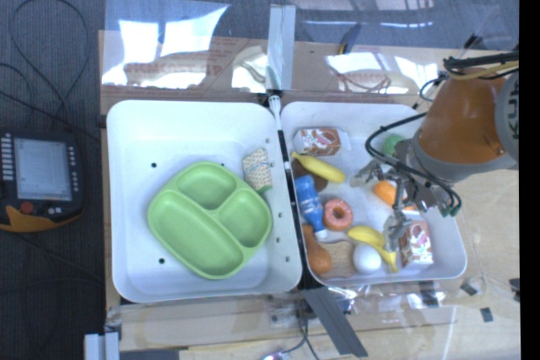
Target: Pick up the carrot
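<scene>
The carrot (385, 192) shows as a small orange piece in the right part of the right bin (451, 265), partly covered by the arm's wrist. My gripper (384, 198) hangs right over it, reaching in from the right below the orange band (462, 124). One grey finger (369, 174) sits up-left of the carrot and the other points down toward the juice carton (415, 244). The jaws stand open, spread wider than the carrot, which lies on the bin floor between them.
Around it in the right bin lie a donut (338, 215), two bananas (319, 169) (371, 239), a blue bottle (308, 202), a white egg (366, 259), a brown snack packet (319, 141) and a green item (391, 145). The left bin (135, 147) holds a green divided plate (211, 219).
</scene>
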{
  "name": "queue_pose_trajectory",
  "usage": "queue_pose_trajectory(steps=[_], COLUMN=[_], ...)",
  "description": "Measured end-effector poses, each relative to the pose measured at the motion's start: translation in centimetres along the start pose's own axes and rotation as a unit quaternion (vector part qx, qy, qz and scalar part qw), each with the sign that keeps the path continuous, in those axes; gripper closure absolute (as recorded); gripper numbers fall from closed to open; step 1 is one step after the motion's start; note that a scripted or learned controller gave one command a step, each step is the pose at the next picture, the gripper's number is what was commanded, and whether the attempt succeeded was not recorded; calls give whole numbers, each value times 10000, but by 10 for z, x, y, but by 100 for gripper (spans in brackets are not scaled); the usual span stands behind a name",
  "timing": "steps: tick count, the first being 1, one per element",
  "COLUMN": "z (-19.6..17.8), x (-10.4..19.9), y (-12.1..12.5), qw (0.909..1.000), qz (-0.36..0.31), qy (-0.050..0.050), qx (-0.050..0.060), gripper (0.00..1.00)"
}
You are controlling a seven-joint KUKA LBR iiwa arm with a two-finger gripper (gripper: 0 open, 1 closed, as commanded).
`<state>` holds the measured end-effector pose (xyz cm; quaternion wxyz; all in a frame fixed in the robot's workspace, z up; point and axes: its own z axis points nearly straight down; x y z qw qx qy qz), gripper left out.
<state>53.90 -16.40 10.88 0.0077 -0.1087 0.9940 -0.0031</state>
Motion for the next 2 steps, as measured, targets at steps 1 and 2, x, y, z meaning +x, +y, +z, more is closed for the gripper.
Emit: queue_pose_trajectory(steps=[1,2], z=[-14,-120], x=[-2,-4], y=[-1,48], qw=[10000,9982], qz=[-5,599], qy=[-8,18], qx=[24,-18], gripper=[100,100])
